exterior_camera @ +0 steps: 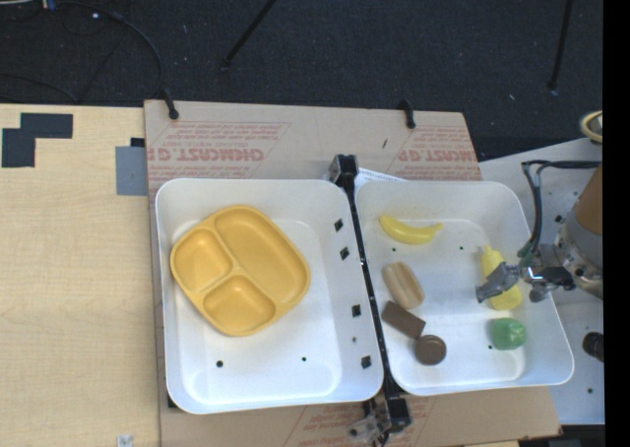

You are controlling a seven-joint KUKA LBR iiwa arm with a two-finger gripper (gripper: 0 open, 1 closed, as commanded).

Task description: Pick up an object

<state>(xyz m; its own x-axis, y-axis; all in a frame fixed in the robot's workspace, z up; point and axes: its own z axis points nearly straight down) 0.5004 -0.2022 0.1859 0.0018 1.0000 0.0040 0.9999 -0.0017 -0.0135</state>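
Yellow object (498, 280) (partly hidden), gripper (497, 287) perhaps touching

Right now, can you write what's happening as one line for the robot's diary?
gripper: over right bin, beside yellow object | nothing seen held | banana, green object lying loose | left bin: yellow tray

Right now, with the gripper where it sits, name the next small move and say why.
Probably a short descent onto the yellow object. The gripper is already over it at the right bin's right side, and nothing shows between its fingers. The green object lies just below in the view, so stay centred on the yellow one.
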